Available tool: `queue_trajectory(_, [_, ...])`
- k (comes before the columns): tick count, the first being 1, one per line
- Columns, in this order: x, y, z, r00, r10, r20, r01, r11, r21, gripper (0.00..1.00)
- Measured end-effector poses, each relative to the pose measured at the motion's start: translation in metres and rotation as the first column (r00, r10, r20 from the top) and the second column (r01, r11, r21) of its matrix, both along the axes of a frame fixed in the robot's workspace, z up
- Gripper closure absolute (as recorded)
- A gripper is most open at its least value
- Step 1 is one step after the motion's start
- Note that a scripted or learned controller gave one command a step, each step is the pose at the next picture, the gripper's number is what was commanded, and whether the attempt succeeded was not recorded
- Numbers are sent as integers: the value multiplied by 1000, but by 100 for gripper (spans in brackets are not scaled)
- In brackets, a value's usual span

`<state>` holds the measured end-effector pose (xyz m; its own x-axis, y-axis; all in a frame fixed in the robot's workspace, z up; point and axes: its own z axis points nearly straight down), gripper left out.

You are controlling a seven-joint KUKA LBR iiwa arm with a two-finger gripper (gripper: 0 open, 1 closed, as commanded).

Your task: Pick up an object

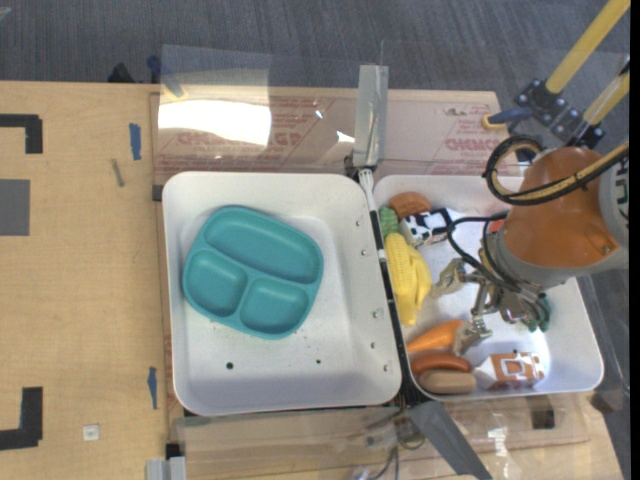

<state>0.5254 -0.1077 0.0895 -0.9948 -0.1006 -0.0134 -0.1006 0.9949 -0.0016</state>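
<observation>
In the left bin point(200, 368), a smooth three-compartment teal plate point(253, 271).

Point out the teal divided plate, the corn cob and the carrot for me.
teal divided plate point(252, 270): camera view, on the ridge between its compartments, in the left bin.
corn cob point(407, 271): camera view, middle of the yellow cob, right bin's left side.
carrot point(432, 338): camera view, mid-length of the orange body.

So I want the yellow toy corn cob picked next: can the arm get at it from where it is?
Probably yes: the yellow toy corn cob lies uncovered by the right white bin's left wall, beside the tool.
</observation>
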Motion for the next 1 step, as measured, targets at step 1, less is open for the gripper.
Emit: queue_trajectory(1, [78, -29, 82, 968, 250, -3, -250, 968, -3, 0])
